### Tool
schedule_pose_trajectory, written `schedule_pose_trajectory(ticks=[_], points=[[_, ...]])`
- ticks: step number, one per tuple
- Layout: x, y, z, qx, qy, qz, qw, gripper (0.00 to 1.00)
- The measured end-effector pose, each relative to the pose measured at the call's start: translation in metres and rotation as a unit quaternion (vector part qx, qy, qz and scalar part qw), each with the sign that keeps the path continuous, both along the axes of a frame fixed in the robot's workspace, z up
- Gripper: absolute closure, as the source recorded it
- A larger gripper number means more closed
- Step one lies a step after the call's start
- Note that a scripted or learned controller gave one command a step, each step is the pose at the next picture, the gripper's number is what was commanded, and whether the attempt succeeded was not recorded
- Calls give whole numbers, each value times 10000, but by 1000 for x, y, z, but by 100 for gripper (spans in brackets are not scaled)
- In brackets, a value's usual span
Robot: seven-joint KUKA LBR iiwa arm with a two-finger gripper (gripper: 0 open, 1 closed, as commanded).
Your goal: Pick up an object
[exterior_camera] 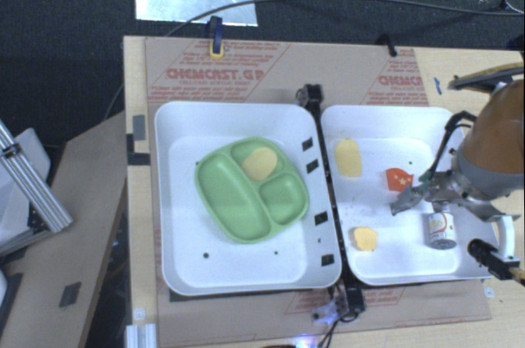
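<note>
The right bin (385, 268) holds a pale yellow block (348, 157) at its far left, a small red-orange piece (399, 178) in the middle, a small yellow chunk (365, 238) near the front left, and a little white can (441, 230) standing at the front right. My gripper (408, 199) reaches in from the right and hangs low over this bin. Its tip lies just below the red-orange piece and to the left of the can. Nothing is visibly held in it.
In the left bin (189, 256) lies a green divided plate (238, 207) with a yellow round item (260, 163) in its far compartment. Black clips (321, 217) line the wall between the bins. The arm's grey and orange body (496, 149) covers the right bin's right side.
</note>
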State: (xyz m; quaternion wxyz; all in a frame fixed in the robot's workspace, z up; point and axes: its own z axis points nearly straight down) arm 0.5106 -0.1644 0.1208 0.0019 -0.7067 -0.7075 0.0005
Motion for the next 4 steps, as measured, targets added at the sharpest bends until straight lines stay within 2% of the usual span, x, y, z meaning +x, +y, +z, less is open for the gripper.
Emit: schedule_pose_trajectory(ticks=[1, 2, 4], points=[[0, 0, -38, -4, -9, 0, 10000, 0], [2, 0, -26, -15, -33, -2, 10000, 100], [19, -10, 75, -22, -50, 16, 10000, 100]])
